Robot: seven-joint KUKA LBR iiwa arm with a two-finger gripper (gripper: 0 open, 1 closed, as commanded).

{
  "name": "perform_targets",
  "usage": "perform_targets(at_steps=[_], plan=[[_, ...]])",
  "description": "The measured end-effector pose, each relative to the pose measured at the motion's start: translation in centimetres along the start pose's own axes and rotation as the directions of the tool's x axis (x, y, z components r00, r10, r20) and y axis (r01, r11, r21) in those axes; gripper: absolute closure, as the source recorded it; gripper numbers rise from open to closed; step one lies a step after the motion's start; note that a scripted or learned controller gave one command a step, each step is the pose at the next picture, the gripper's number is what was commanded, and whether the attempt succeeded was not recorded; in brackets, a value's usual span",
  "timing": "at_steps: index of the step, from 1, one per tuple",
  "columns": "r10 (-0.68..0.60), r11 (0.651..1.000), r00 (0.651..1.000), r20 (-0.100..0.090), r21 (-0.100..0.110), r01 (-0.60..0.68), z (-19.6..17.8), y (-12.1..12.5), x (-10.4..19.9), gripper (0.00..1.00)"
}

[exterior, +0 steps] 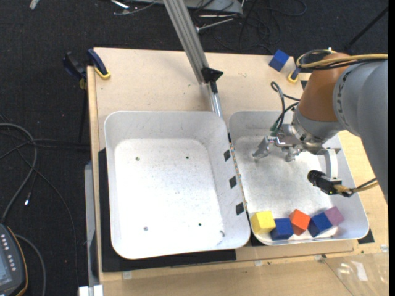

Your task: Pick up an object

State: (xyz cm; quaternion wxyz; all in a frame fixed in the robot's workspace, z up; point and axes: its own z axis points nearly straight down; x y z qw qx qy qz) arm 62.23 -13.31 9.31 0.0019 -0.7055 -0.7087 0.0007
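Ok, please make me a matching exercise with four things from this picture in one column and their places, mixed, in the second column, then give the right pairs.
Things:
1. yellow cube
2. purple cube
3. blue cube on the bench
4. gripper

Places:
A. outside the bins, at the far edge of the bench
B. over the right bin's middle
C. left end of the row in the right bin
D. right end of that row

Pairs: 1-C, 2-D, 3-A, 4-B

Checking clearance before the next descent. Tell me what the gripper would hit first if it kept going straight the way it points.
Likely the bare floor of the right bin: the gripper seems to point down over it, far from the blocks at the near wall. Depth is unclear.
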Motion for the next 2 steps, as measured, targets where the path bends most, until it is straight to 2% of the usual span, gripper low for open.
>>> perform_targets(at_steps=[1, 2], plan=[[0.005, 1.0, 1.0, 0.002, -0.006, -0.005, -1.28, 0.17, -0.22, 1.0], [0.005, 1.0, 1.0, 0.002, -0.005, -0.005, -1.23, 0.14, -0.23, 0.0]])
